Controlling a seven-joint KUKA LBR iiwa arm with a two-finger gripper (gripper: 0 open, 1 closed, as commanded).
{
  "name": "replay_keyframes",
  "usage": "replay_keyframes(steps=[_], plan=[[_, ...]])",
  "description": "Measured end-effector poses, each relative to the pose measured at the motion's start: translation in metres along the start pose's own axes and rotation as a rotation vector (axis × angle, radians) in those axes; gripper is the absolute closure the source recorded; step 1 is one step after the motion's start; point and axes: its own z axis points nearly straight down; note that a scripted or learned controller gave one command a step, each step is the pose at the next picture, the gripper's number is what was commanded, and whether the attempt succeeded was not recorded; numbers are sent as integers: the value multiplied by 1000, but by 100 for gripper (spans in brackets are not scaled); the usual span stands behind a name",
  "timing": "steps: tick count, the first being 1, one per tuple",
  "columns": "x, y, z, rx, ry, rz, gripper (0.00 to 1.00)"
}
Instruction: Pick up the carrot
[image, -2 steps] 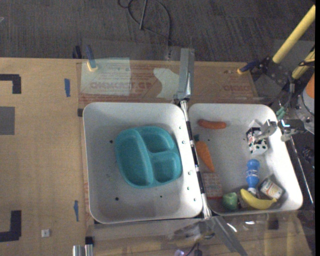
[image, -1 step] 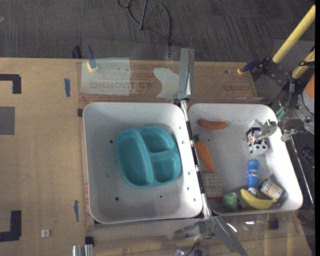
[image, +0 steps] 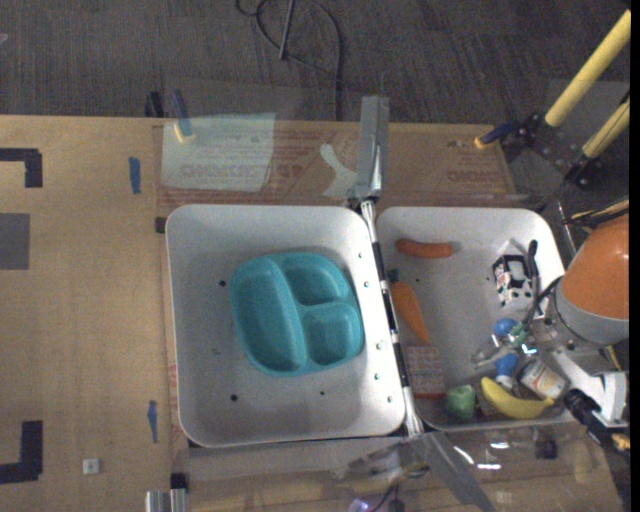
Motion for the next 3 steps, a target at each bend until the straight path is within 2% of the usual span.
replay_keyframes(steps=[1, 2, 3], plan=[[73, 6, -1, -9, -2, 791, 0], [72, 4, -10, -5, -6, 794, 100], [146, 13, -96, 9, 0, 395, 100]])
